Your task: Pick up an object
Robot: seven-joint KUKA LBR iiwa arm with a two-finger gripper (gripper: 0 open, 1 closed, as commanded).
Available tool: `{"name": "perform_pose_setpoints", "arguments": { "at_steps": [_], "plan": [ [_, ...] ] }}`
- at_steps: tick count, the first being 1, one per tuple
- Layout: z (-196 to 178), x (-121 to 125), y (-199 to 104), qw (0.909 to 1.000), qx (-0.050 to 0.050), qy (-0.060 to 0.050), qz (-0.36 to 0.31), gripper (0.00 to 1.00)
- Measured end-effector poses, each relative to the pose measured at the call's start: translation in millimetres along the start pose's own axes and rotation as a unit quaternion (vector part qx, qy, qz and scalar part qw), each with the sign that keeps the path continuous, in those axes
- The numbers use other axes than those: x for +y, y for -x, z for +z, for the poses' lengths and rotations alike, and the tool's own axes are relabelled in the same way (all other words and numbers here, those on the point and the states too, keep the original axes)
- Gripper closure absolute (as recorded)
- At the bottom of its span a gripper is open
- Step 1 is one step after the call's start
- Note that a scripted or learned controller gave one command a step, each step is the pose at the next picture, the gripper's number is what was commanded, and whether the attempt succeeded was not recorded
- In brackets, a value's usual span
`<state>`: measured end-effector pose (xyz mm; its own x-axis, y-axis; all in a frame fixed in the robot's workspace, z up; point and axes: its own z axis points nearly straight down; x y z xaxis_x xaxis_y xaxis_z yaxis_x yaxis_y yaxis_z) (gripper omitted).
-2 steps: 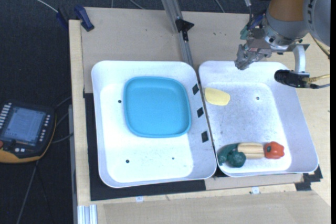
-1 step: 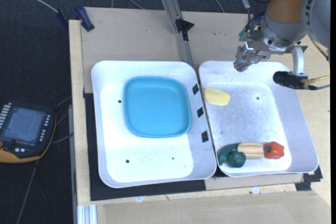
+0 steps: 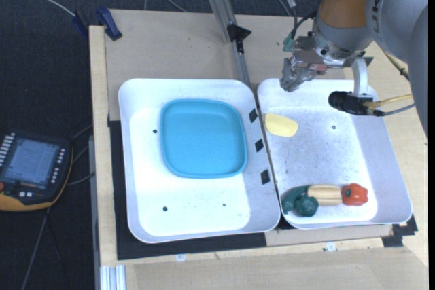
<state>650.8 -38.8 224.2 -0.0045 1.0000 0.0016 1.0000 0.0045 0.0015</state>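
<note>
Gripper (image 3: 293,81) hangs at the far rim of the right bin (image 3: 380,166), just beyond the yellow piece (image 3: 281,125). Whether the claw is apart or together I cannot tell; the tip is small and dark against the rim. Nothing shows between it.

Step in hand, as I judge it: choosing and approaching a pick. Nearest candidate is the yellow piece, flat and rounded, lying on the bin floor just on the near side of the gripper. To do it well:
- come down square over its middle, not its thin edge
- keep clear of the bin wall beside it, which could catch the tool
- a low flat shape may slip out of a shallow pinch, so go low before closing

Containers, taken from the yellow piece:
- Right bin holds it near the far-left corner. Well toward the near edge lie three items in a row, touching: a dark green vegetable (image 3: 300,203), a tan roll-shaped piece (image 3: 325,195), a red tomato-like piece (image 3: 354,194).
- Left bin (image 3: 136,166), just across the shared rims, holds a blue square plate (image 3: 202,138) with nothing on it.
</note>
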Motion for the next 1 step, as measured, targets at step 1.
{"name": "perform_pose_setpoints", "arguments": {
  "at_steps": [1],
  "plan": [
    [5.8,-2.5,-56.5,1.0,0.0,-0.001,0.0,1.0]
  ]
}}
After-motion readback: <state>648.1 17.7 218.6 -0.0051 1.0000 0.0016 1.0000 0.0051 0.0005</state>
